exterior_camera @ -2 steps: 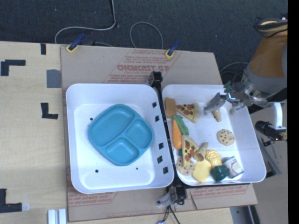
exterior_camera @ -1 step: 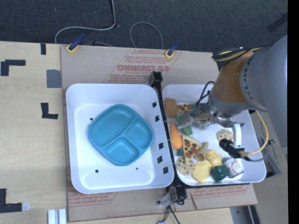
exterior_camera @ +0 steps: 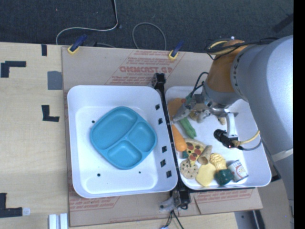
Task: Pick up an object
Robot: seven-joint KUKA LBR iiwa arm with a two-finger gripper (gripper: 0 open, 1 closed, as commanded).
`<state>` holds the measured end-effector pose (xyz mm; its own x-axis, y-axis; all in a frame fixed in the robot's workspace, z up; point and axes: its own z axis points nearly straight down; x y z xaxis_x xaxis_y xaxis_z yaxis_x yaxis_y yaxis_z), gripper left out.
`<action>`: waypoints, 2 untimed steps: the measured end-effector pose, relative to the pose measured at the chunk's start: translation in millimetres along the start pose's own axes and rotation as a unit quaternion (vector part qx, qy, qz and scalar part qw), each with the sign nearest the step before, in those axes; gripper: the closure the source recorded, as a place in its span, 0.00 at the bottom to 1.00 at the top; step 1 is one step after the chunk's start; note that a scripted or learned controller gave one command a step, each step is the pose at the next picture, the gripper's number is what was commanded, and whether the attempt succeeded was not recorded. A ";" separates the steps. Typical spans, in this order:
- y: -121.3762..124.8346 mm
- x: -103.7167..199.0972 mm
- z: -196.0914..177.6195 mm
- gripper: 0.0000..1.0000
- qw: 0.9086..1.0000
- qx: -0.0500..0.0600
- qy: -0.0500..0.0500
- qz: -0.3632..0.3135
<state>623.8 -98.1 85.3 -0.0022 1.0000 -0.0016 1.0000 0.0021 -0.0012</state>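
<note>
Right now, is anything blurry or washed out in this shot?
Camera view: the arm looms large and soft-edged at right; the white bins look bright, nearly blown out; the blue tray stays crisp; the small items look slightly fuzzy.

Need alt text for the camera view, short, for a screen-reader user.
A grey robot arm reaches from the right into the right bin, its gripper low over the upper left part of a pile of toy food. The left bin holds a blue divided plate.
</note>
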 end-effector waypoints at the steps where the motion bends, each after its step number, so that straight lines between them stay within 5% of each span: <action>1: 13.3 3.7 -0.4 0.00 1.000 0.000 0.000 0.001; 2: -26.9 2.6 -1.5 0.00 1.000 -0.003 0.000 0.001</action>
<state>596.9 -95.5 86.8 0.0000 1.0000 -0.0025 1.0000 0.0001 0.0055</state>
